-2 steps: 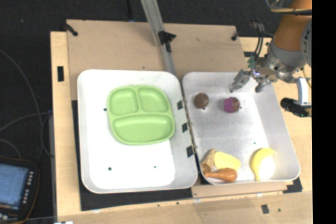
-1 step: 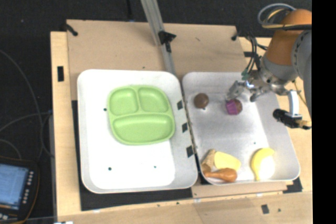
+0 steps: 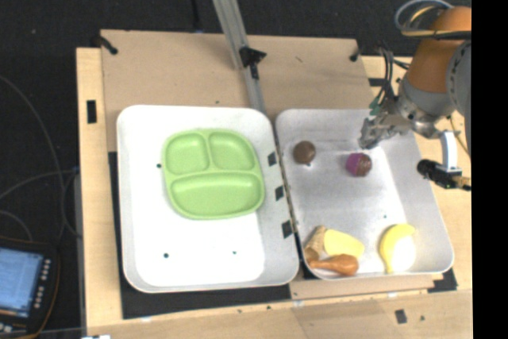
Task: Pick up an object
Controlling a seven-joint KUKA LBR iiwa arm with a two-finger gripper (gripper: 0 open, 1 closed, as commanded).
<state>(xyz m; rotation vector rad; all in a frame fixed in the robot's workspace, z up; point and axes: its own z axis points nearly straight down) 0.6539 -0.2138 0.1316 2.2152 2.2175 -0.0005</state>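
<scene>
At the near edge of the right bin (image 3: pixel 413 194), at about 6 o'clock on its floor, 3 toy foods lie together: an orange carrot-like piece (image 3: pixel 337 263) touching a pale yellow wedge (image 3: pixel 341 242), and, a little apart toward 5 o'clock, a yellow-and-white rounded piece (image 3: pixel 397 246). All look like smooth moulded plastic, light and stiff, likely slippery on their curves.

Further in, a small purple ball-like fruit (image 3: pixel 359 163) sits toward 12 o'clock, with a brown round piece (image 3: pixel 303 152) at 10 o'clock, near the bin's left wall. The purple piece seems the likeliest target: it lies just below the gripper (image 3: pixel 371 132). It should be light and hard, but its roundness may let it roll or squirt out, so a grasp across its widest middle would suit best.

Whether the gripper's tool is wide or narrow cannot be told here; nothing is seen held in it.

In the left bin (image 3: pixel 143 250), a green 3-compartment plate (image 3: pixel 213 174) lies at about 12 o'clock, glossy and shallow.
</scene>
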